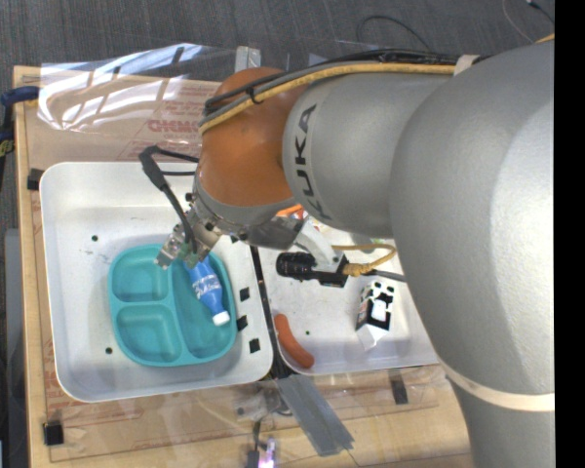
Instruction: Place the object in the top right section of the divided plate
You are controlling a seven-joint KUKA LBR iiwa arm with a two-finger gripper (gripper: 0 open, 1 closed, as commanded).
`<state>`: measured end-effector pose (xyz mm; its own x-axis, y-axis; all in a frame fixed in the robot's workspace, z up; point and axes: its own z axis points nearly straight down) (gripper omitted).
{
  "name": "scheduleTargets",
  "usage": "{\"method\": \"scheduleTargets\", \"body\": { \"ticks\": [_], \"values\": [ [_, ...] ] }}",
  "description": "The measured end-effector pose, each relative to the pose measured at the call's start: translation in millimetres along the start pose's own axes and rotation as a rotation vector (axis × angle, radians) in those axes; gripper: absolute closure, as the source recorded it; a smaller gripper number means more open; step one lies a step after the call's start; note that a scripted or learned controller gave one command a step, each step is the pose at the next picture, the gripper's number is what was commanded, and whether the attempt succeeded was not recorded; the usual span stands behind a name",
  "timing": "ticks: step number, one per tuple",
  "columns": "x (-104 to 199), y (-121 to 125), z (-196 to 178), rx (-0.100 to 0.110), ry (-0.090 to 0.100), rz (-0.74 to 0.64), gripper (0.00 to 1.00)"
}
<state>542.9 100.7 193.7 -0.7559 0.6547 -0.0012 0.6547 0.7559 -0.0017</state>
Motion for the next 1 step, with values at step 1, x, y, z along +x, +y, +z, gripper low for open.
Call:
{"method": "scheduleTargets", "body": {
  "ticks": [1],
  "values": [
    [-73.2,-54.2,1.9,-0.002,-0.002,-0.169,1.00]
  ]
}}
